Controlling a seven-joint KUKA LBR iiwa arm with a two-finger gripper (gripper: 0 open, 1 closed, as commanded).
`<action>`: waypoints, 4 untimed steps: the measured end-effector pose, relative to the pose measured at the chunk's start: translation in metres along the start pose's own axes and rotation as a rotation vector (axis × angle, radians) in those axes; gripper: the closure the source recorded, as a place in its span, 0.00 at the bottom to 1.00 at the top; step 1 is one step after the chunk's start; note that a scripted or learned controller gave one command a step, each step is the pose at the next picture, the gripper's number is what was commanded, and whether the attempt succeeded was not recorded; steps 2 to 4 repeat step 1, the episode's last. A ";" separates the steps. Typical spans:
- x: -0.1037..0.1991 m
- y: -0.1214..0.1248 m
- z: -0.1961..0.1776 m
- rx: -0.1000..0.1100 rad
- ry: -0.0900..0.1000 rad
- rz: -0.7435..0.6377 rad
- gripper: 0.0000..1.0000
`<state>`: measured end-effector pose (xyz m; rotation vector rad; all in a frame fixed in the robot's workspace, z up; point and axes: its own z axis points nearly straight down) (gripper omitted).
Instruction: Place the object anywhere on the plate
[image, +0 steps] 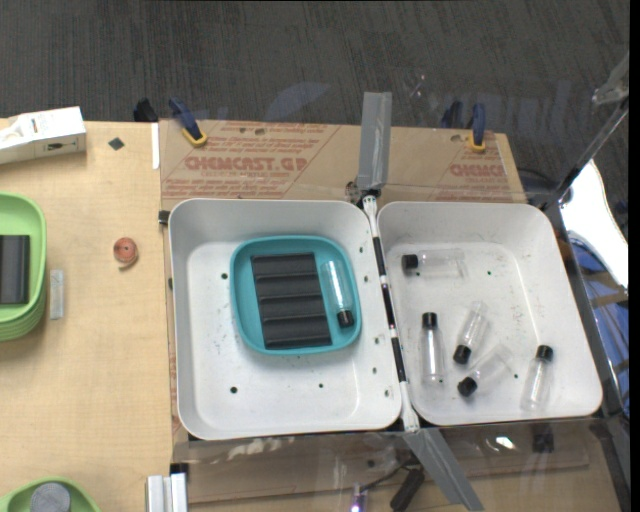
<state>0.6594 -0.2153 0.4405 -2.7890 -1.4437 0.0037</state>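
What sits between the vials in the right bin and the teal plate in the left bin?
The raised rims where the two bins meet run between the vials and the teal plate. On the plate itself, a black ridged insert covers the middle and one vial already lies along its right edge.

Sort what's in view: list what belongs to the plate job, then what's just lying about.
Job:
teal plate in left bin
vial on plate
five vials in right bin, e.g.

Lying about:
green tray
red disc
white box
two clamps
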 end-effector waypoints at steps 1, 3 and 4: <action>0.001 -0.001 0.000 0.000 0.000 0.089 0.00; 0.001 -0.001 0.000 0.000 0.000 0.089 0.00; 0.001 -0.001 0.000 0.000 0.000 0.089 0.00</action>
